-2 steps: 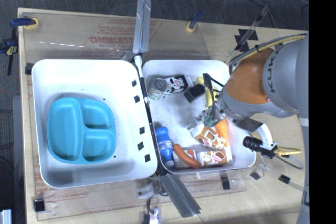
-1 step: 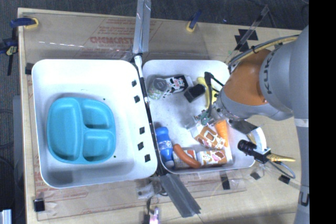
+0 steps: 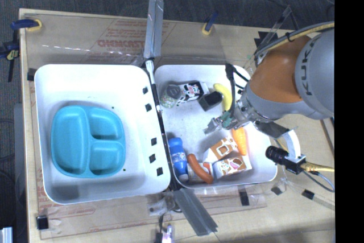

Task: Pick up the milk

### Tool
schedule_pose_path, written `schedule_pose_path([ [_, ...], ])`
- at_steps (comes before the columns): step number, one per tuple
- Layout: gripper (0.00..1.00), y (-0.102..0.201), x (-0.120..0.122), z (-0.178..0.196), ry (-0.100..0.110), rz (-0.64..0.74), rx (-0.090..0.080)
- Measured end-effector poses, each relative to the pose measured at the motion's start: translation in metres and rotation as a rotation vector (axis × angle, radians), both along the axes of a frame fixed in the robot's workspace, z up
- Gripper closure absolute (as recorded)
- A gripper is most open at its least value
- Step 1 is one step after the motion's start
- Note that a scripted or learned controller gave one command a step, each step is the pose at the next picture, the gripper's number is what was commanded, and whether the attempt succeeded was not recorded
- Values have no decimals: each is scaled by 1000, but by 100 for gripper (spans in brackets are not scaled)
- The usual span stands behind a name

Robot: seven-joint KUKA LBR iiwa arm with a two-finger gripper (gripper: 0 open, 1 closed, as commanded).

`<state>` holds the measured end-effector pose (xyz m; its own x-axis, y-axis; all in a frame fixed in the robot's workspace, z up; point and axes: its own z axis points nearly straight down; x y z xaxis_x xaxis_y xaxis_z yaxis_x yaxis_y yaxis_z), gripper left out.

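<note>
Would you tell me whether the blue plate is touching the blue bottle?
Apart. In the camera view the blue plate lies in the left bin, while the blue bottle lies in the right bin, with the bin walls between them.

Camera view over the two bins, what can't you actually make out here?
- Hand: too small and blurred in the camera view to tell whether it holds anything.
- Milk: label print too small to read.
- Banana: its lower end is hidden behind the arm.
- Cartons in the right bin: printing too blurred to read.
- Arm: cut off at the right edge.
</note>
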<state>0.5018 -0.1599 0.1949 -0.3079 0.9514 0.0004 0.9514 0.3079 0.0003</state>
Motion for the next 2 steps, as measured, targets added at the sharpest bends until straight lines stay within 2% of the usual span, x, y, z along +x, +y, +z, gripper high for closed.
schedule_pose_path([
  [1,0,0,0,0,0,0,0],
  [2,0,-40,-24,-103,-3,-5,-3],
])
